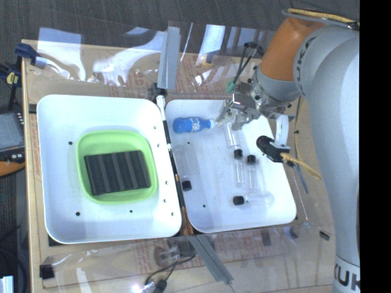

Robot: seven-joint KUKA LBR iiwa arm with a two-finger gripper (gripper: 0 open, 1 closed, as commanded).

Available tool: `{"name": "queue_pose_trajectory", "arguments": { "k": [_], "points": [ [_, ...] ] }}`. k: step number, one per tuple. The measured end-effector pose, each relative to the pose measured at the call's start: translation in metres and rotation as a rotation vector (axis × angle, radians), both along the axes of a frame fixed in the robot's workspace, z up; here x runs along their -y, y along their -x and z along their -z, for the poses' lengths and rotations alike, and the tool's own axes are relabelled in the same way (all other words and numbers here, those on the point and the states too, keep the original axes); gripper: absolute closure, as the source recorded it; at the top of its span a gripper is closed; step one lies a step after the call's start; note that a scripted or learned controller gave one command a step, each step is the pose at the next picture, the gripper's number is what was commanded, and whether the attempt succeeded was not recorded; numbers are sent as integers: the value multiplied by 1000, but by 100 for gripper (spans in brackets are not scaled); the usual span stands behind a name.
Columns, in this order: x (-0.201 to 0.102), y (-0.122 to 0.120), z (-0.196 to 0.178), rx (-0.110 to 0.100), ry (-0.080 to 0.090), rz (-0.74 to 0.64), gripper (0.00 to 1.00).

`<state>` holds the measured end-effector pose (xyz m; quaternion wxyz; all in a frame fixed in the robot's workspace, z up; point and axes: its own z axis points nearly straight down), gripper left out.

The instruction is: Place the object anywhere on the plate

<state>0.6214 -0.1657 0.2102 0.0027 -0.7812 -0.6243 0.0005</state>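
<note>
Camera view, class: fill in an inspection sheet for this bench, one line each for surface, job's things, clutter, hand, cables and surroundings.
Surface: wooden bench bearing a left bin and a right bin, side by side.
Job's things: green plate in the left bin, dark ridged insert on it; blue bottle lying in the right bin.
Clutter: clear vials with black caps in the right bin.
Hand: hand over the right bin's far edge, beside the bottle; grip unclear.
Cables: black leads by the wrist; cable at the near edge.
Surroundings: dark floor.
</note>
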Motion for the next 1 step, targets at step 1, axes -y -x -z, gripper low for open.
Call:
{"name": "queue_pose_trajectory", "arguments": {
  "k": [1],
  "points": [
    [0, 0, 0, 0, 0, 0, 0]
  ]
}}
